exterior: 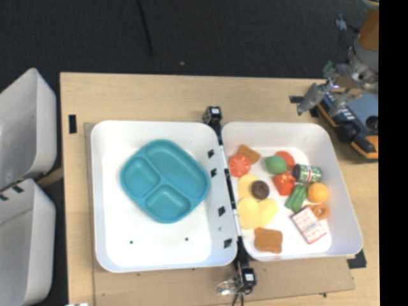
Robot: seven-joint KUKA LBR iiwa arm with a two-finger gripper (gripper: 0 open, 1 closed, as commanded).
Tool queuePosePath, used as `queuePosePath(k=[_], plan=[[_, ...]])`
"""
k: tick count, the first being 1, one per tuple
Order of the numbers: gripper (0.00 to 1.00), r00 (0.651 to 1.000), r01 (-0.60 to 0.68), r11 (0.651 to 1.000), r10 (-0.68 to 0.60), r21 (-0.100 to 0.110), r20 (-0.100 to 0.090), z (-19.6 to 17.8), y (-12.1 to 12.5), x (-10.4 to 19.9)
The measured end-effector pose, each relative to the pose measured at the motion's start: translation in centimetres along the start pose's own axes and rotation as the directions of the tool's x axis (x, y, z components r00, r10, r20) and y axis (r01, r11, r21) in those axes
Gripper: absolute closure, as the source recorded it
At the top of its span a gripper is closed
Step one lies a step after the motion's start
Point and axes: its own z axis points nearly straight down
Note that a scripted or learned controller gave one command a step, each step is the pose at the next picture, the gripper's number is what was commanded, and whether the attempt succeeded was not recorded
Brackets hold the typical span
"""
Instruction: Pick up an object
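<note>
1. Here, the gripper (310, 99) is seen at the upper right of the frame, above the bench surface and just beyond the far right corner of the right bin (341, 171); whether it is open or closed cannot be told, and nothing is seen held in it.
2. The grey arm (362, 65) is seen running off toward the right edge of the frame, with its orange band near the top right corner.
3. Nearest the gripper, in the upper part of the right bin, a green round toy (275, 164), a red piece behind it, and a small can (307, 172) lying on its side are found close together.
4. Just below these, a red pepper-like toy (284, 183), a green pickle-shaped toy (296, 197) and an orange ball (318, 192) are grouped, touching or nearly so.
5. Lower right in that bin, a small pink-and-white packet (308, 224) is laid flat.
6. Toward the bin's left side, a tomato slice (239, 165), an orange wedge (248, 153), a dark brown disc (259, 189) on yellow pieces (254, 211), and a brown toast-like piece (268, 240) are spread.
7. In the left bin (108, 234), a blue divided tray (165, 180) is set at a tilt.
</note>
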Motion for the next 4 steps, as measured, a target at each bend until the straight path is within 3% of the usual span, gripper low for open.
queuePosePath(k=[1, 4], plan=[[0.00, 1.000, 0.003, 1.000, -0.003, -0.011, 0.003, -0.8, 0.2, 0.1], [0.00, 1.000, 0.005, 1.000, -0.005, -0.007, 0.003, 15.4, 0.6, -0.3]])
